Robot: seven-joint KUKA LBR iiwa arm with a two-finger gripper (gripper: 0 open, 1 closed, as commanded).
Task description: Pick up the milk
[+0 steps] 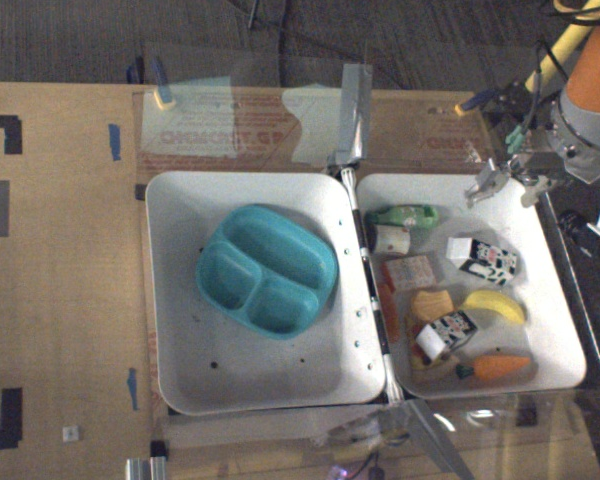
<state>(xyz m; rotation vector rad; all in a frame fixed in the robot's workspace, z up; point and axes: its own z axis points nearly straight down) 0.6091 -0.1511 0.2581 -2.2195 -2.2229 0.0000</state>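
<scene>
Bench bearing two white bins

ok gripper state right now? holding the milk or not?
Gripper: open, holding nothing, above the right bin's top right corner. Two cow-patterned milk cartons, one and another, lie in that bin, apart from the gripper.

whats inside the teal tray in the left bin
Nothing shows in the teal tray: its three compartments look bare. It lies tilted in the left bin, covering the bin floor beneath it, so anything under it can't be seen.

Arm reaches in from right, orange band up top, fingers spread apart, holding nothing.
</scene>
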